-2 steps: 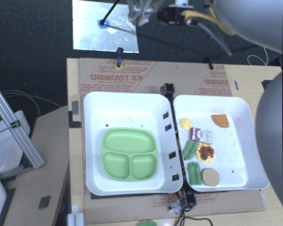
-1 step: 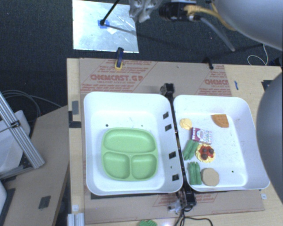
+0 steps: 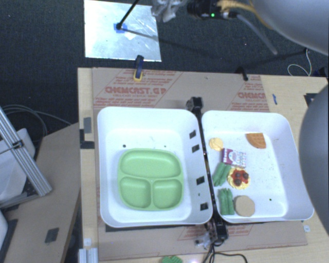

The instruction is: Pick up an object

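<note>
The right bin holds several toy foods. Among them are a yellow piece, an orange-brown slice, a pink and white packet, green pods, a red and yellow piece, another green piece and a round tan biscuit. My gripper is high at the top edge of the view, far behind both bins and above the floor. Nothing is seen in it.
The left bin holds a green three-section plate. The grey arm crosses the top right, and a grey part overhangs the right bin's right side. A shiny sheet lies on the floor behind the bench.
</note>
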Motion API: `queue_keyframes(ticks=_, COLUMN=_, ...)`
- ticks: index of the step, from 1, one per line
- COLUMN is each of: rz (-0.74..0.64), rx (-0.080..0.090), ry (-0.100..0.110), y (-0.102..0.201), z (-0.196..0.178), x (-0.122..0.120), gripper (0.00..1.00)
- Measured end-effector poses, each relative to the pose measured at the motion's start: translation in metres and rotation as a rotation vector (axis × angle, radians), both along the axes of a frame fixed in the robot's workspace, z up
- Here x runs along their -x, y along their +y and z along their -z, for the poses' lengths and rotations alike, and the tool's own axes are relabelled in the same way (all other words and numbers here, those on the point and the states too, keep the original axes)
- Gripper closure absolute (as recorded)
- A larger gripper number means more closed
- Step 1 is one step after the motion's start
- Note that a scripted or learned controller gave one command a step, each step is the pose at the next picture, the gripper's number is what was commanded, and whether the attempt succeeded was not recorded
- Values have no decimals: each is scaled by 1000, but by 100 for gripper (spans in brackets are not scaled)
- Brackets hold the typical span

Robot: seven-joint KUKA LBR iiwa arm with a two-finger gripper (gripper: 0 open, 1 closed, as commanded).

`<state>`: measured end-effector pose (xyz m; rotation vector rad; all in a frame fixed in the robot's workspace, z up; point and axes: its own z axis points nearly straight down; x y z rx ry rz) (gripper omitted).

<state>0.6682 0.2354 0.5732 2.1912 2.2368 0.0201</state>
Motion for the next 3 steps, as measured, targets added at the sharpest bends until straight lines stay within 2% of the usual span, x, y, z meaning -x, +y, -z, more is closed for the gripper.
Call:
queue_keyframes(ticks=1, rz=17, rx=8, ry=34, y=-2, z=237, x=72, gripper=100)
queue_keyframes(ticks=2, rz=22, rx=-3, ry=3, y=-38, z=114, x=105, gripper=100)
queue_keyframes(ticks=3, rz=25, rx=-2, ry=4, y=-112, z=31, x=166, gripper=100)
